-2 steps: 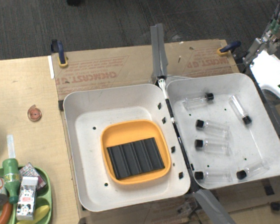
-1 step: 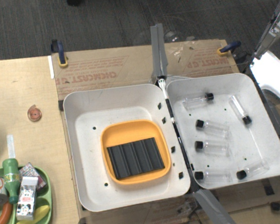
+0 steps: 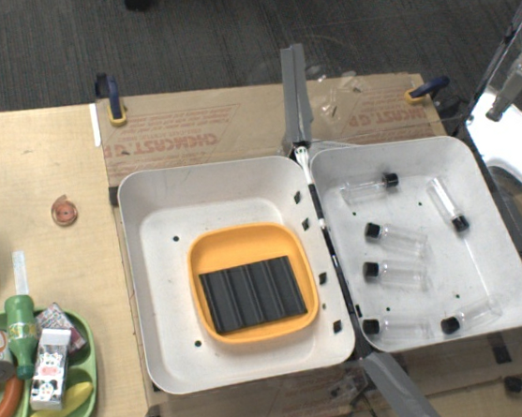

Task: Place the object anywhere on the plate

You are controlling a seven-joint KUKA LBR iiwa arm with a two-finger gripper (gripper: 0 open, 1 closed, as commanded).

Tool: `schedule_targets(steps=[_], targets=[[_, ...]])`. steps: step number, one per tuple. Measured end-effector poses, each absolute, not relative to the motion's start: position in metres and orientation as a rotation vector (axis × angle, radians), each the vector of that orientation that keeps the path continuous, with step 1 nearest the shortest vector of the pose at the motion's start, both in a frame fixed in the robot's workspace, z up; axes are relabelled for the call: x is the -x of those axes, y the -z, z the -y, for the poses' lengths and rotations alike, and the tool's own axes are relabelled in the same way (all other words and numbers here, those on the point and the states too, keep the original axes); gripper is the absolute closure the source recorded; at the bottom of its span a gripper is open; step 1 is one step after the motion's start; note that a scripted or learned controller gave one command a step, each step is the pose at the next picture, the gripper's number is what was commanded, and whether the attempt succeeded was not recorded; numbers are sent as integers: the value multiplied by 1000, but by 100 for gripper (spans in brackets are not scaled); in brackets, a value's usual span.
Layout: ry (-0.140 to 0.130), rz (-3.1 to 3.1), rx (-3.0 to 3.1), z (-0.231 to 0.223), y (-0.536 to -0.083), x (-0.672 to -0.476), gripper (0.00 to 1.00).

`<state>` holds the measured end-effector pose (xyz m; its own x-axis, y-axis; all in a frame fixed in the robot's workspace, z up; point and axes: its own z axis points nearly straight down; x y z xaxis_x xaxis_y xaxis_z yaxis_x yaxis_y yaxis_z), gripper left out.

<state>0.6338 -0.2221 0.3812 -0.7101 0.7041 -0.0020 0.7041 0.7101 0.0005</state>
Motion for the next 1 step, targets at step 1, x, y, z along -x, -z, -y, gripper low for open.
schedule_targets(steps=[1], targets=[[0,-3056,-706,222,-442,-639,0]])
